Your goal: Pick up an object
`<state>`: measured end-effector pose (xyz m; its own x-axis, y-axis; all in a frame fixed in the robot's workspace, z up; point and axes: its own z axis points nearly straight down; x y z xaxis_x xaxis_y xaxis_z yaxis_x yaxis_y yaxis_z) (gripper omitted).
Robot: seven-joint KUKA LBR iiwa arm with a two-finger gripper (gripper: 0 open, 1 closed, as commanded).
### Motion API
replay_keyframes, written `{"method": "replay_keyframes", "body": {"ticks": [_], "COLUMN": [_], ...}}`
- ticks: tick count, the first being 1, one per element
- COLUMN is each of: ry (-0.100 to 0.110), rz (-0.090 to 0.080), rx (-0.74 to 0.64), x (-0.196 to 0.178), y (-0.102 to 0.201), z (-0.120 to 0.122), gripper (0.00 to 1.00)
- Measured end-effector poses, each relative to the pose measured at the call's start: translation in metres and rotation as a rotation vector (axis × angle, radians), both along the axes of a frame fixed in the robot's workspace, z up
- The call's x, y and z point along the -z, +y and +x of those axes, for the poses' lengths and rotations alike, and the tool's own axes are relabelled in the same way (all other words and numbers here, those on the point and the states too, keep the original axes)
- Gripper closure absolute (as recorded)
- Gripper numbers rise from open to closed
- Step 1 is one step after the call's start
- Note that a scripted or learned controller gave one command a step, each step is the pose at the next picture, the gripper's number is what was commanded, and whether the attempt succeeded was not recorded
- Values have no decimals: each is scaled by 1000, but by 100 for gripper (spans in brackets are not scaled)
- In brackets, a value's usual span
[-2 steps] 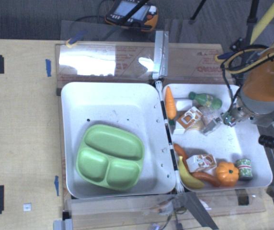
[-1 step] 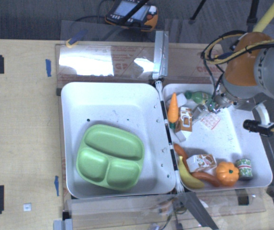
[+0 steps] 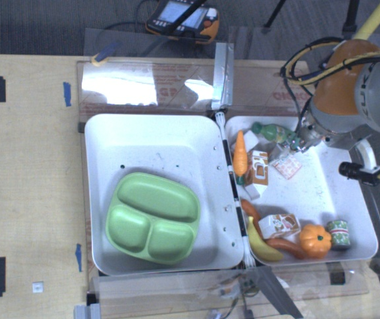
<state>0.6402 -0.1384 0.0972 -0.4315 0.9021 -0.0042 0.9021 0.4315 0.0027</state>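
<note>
The right bin point(image 3: 349, 198) holds several objects. A carrot point(image 3: 240, 153) lies along its left wall, next to a small orange carton point(image 3: 260, 168). At the far edge are a green bottle point(image 3: 270, 131) and a white and red packet point(image 3: 287, 167). My gripper point(image 3: 299, 142) hangs low over the bin's far part, just right of the green bottle and right above the packet. At the near edge lie a banana point(image 3: 259, 242), a small printed box point(image 3: 280, 225), an orange pumpkin point(image 3: 314, 240) and a small green can point(image 3: 339, 234).
The left bin point(image 3: 110, 145) holds a green divided plate point(image 3: 153, 216). A metal divider point(image 3: 230, 178) runs between the bins. A clear panel point(image 3: 150, 85) stands behind the left bin. The arm's orange wrist band point(image 3: 339, 85) looms over the right bin's far right corner.
</note>
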Motion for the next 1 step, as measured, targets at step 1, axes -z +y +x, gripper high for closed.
{"method": "replay_keyframes", "body": {"ticks": [1], "ry": [0], "rz": [2], "rx": [132], "x": [-88], "y": [61], "z": [17], "gripper": [100]}}
